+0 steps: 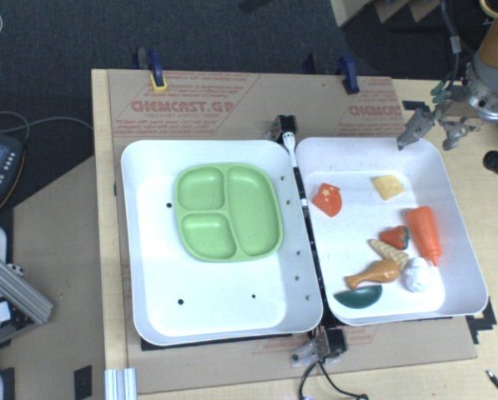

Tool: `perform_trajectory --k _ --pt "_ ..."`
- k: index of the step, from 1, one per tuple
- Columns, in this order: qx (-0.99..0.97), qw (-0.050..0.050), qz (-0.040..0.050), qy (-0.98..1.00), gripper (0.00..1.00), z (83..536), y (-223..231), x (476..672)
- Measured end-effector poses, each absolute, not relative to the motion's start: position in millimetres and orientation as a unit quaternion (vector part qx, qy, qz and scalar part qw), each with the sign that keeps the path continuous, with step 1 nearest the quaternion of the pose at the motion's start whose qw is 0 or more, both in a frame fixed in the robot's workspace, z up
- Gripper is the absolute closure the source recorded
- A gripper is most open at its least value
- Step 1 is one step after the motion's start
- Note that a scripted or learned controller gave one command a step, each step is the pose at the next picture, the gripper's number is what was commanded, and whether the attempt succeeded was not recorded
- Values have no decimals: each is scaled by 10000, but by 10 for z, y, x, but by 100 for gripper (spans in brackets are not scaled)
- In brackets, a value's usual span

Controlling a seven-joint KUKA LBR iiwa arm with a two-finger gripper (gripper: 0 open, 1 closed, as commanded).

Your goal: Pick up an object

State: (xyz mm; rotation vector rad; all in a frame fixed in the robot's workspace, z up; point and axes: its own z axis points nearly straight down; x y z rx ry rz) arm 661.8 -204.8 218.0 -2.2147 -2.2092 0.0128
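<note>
- The claw (432, 132), a grey two-finger gripper, hangs over the far right corner of the right shallow white bin (457, 192), its two fingers spread wide apart with nothing between them.
- Nearest the claw, just below and left of it, lies a pale yellow wedge-shaped block (388, 187) on the bin floor.
- Further left of the claw and lower sits a red, roughly pentagonal plastic piece (328, 199), near the bin's left wall.
- Straight below the claw, well apart from it, lies an orange carrot-shaped toy (425, 232), pointing along the bin's right side.
- Just left of the carrot is a small red strawberry-like toy with a green end (394, 238).
- Below that, a tan drumstick-shaped toy (379, 272) lies slanted, touching a white rounded lump (415, 277) at its right.
- Farthest below the claw, a dark green crescent-shaped piece (359, 297) rests at the bin's near edge.
- Far to the claw's left, the left shallow white bin (148, 290) holds a light green plastic tray with three compartments (228, 212).
</note>
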Motion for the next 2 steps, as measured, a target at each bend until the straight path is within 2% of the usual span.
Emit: perform_trajectory --k 1,2 --pt "-7070 0 0 -7072 0 2279 -2044 6647" --pt "-7067 27 14 -7075 0 1749 -1937 6648"
